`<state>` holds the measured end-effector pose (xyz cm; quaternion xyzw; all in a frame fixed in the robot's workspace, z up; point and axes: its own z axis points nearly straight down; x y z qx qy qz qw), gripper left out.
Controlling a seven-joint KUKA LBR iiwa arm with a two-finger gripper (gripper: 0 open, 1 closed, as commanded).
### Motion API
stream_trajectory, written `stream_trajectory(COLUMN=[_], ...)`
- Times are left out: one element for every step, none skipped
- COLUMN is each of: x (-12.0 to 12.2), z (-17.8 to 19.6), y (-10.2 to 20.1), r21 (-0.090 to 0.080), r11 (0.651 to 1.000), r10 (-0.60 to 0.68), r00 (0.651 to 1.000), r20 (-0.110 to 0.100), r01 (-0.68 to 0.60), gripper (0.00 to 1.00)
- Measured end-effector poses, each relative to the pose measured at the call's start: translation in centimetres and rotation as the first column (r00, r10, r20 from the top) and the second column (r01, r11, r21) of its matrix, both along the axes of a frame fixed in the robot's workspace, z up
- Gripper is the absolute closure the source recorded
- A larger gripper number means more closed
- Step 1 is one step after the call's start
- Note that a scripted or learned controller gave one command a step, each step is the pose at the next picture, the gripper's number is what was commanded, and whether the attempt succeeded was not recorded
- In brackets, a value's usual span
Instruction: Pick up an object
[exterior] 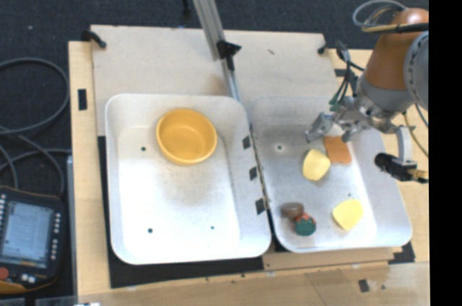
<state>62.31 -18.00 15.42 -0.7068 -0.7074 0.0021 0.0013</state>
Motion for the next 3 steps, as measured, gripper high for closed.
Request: stream_trajectory(x=[0.0,0.1,0.4], z=[-5.2,-3.7,2.8], y=[-0.1,-0.2,-0.7], r21=[-0.001,-0.003,-0.002], r11=[1.0,1.0,1.0], r10=[0.0,-0.001,0.0], r00=[1.0,1.0,1.0], r20=[0.003,0.01,0.013], r01=[0.0,0.001,0.0], gripper=[0.0,1.0,1.0])
